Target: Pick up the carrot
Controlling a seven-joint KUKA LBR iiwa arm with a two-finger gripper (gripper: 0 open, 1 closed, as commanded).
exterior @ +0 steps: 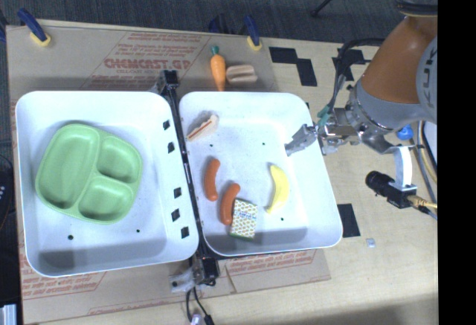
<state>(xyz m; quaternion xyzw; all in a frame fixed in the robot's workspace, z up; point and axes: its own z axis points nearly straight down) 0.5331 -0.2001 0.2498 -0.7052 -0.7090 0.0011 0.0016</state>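
Behind both bins, carrot [217, 72] lies lengthwise front-to-back; green top pointing away.

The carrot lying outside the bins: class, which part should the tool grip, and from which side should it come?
Grip the carrot across its orange body, below the green top, coming straight down from above. It lies flat on the cardboard behind the right bin, top pointing away. A bun sits close on its right, so one finger probably has to slip into that gap.

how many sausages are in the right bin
2. One sausage lies near the middle of the right bin, the other sausage just below-right of it, touching the patterned box. None seem hidden.
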